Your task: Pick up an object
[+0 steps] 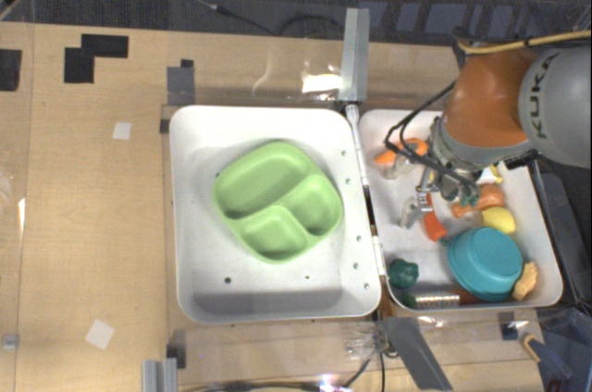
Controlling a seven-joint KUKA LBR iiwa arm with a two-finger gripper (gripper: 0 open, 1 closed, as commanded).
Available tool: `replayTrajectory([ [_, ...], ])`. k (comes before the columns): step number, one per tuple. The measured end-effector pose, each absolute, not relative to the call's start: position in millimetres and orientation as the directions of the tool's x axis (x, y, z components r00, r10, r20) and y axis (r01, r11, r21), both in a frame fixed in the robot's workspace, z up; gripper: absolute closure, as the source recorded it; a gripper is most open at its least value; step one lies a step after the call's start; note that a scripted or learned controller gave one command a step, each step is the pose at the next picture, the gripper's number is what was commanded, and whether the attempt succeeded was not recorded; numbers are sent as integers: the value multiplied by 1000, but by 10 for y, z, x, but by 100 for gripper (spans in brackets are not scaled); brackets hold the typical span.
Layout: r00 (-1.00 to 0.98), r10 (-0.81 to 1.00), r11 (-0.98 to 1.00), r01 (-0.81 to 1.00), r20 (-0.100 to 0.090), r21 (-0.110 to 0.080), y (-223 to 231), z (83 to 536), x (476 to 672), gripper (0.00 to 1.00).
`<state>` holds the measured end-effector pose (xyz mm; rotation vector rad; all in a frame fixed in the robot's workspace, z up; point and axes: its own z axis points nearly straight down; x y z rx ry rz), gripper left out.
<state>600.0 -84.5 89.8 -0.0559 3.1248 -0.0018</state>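
- Desk point(83, 224): a pale wooden surface bearing 2 shallow white bins side by side, with black square markers near its far left corner.
- Left white bin point(199, 293): holds 1 light green plastic tray point(277, 201) with 3 compartments, lying turned at an angle near the bin's middle.
- Right white bin point(546, 284): holds several small things crowded toward its near and right parts.
- Arm: a grey KUKA arm with an orange band point(486, 104) above the wrist reaches in from the right and stands over the far half of the right bin.
- Gripper point(427, 201): it points down into the right bin, its metal fingers low among the small things; whether they are spread or closed cannot be told, and nothing can be seen between them.
- Small orange piece point(386, 158): lies near the bin's far left wall, left of the gripper.
- Red-orange piece point(435, 226): lies just beside the gripper's tip, on its near side.
- Yellow lemon-shaped toy point(499, 220): rests near the right wall, just beyond the teal bowl.
- Teal round plastic bowl point(486, 261): sits in the near right part of the bin, a small yellow-tan piece point(528, 281) touching its right side.
- Dark green small lump point(403, 271): lies near the bin's near left corner, left of the teal bowl.
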Motion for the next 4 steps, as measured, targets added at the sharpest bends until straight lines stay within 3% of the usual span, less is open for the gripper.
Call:
replayTrajectory([
  [1, -999, -41, 999, -40, -32, -3, -832, 1055, 6048, 100],
  [2, -996, 85, 996, 85, -17, 3, -437, 1910, 6427, 100],
  [3, -954, 299, 954, 299, -15, 5, -353, 2751, 6550, 100],
  [4, -998, 55, 998, 55, -9, -2, -1350, 2398, 6171, 100],
])
